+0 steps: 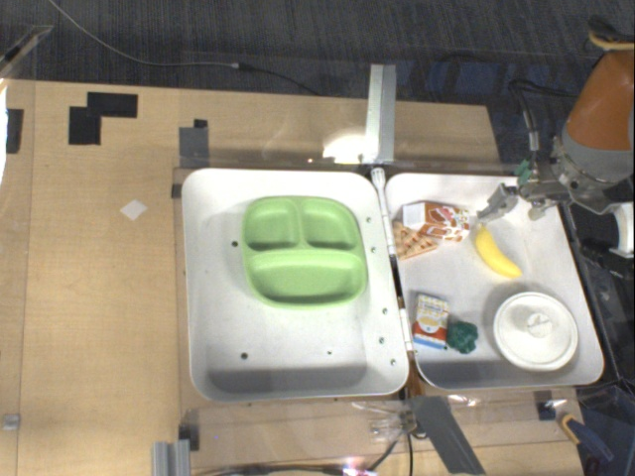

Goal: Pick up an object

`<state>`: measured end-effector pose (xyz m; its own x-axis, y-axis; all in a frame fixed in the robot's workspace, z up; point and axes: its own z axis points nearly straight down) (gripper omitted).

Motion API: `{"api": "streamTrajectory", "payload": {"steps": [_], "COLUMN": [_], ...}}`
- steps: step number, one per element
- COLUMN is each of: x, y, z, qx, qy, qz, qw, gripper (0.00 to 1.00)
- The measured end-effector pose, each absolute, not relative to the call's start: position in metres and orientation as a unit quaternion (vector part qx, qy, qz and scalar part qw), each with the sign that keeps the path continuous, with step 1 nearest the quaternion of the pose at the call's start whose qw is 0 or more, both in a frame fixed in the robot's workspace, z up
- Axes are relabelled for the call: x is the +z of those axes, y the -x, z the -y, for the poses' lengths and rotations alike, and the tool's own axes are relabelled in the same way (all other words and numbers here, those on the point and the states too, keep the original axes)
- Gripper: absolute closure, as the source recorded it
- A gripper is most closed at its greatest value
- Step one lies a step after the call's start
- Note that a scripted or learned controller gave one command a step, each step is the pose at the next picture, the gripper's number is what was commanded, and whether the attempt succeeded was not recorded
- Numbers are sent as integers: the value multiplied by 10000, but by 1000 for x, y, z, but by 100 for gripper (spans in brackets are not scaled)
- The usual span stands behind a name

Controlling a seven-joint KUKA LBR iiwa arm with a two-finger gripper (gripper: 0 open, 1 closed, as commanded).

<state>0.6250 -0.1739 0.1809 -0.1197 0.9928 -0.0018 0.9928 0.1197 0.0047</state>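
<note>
Left bin (213,365), frame center-left: green divided tray (301,249). Right bin (585,360): waffle packet (427,228) upper left, small carton (431,321) w/ green toy (462,337) below, banana (495,253), white bowl (536,329) lower right. Pincer (508,198) at frame upper right, just above banana, holding nothing; can't tell how wide.

A single fixed camera is looking down on the bench (89,296) from above at a slight slant, standing far enough off to be taking in both white bins whole: the left bin (213,355) and the right bin (575,266). Dark carpet (248,13) is showing along the top, and the arm (600,127) is entering from the right edge.
</note>
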Motion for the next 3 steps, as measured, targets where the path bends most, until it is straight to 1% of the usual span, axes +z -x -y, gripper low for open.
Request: {"api": "streamTrajectory", "payload": {"steps": [1,2,3], "x": [87,101,196], "y": [-606,-609,-664], "z": [178,179,134], "qx": [18,36,24], "qy": [-6384,-6381,-6266], "qz": [-7697,-7699,-7793], "qw": [36,75,41], "gripper": [0,100,100]}}
